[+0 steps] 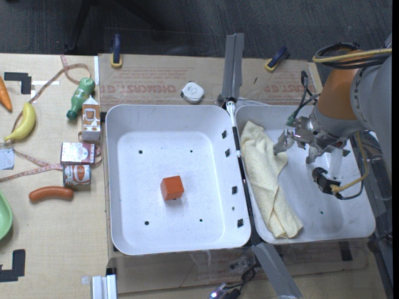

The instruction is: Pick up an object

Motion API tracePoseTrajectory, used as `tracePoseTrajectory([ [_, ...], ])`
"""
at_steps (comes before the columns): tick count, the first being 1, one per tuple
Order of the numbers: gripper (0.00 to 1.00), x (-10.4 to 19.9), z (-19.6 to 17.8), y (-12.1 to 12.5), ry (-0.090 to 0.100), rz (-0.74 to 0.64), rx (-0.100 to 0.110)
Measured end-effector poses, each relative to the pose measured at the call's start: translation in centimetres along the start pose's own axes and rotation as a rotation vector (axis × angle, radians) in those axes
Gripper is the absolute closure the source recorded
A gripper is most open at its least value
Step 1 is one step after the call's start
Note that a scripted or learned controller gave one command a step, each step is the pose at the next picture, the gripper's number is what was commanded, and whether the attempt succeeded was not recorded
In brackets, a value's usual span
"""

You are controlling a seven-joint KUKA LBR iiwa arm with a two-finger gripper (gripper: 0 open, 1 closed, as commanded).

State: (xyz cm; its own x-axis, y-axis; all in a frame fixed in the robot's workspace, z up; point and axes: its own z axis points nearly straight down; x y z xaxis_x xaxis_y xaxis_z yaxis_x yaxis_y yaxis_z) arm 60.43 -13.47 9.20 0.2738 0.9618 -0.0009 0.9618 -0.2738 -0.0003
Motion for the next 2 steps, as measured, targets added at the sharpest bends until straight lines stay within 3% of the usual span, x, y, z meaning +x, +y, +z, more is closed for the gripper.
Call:
tracePoseTrajectory([
  [1, 0.0, -5.7, -5.8, 0.2, -0.001, 0.15, 0.0],
  [2, 0.0, 1.5, -2.1, -1.2, 0.0, 0.143, 0.003],
])
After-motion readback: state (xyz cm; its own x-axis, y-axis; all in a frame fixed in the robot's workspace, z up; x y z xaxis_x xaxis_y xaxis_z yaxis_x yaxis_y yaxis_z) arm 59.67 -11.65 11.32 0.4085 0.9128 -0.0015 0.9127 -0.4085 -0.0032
